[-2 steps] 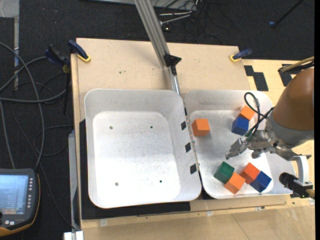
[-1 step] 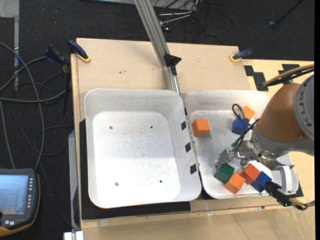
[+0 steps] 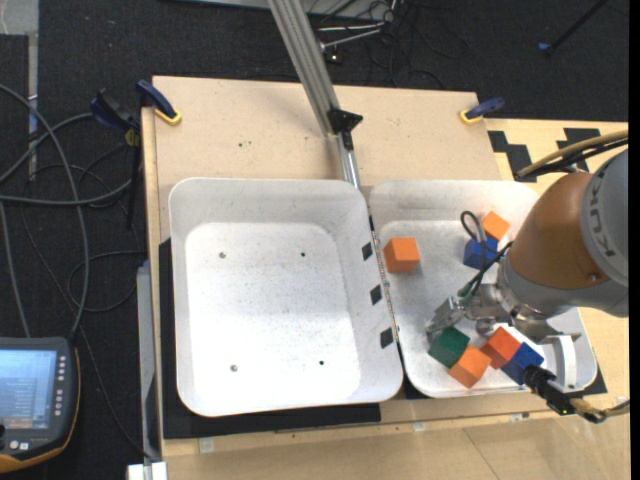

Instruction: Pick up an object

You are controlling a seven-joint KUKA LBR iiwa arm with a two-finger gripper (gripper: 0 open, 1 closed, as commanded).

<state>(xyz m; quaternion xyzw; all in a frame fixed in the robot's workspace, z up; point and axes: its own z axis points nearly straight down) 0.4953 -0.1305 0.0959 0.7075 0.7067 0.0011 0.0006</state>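
Stage: early to middle of the pick; by my reading nothing is lifted yet.
Arm: the grey arm with its orange band reaches in from the right edge of the tabletop and bends down over the right bin (image 3: 420, 200).
Gripper: the gripper (image 3: 452, 320) sits low in the right bin, near the bin's front edge, its metal fingers pointing toward the divide between the bins. I cannot tell how far apart they stand, and no block is seen between them.
Nearest candidate: a green block (image 3: 448, 347) lies just in front of the gripper, touching or almost touching it; which of the two I cannot tell.
Cluster: an orange block (image 3: 469, 367) rests against the green one at the front edge of the right bin, with a red-orange block (image 3: 502, 346) and a blue block (image 3: 522, 358) just beside it, partly under the arm.
Other blocks: a lone orange block (image 3: 401, 254) sits well apart, near the bin's left wall; another orange block (image 3: 494, 227) and a blue block (image 3: 479, 252) lie toward the back, by the arm.
Left bin: the left bin (image 3: 190, 208) holds no blocks.
Done: the approach into the block cluster.
Left to do: close on one block, most likely the green one, and raise it free of the bin.
Risk: the blocks are crowded, so a neighbour may be nudged or the grasp may slip.
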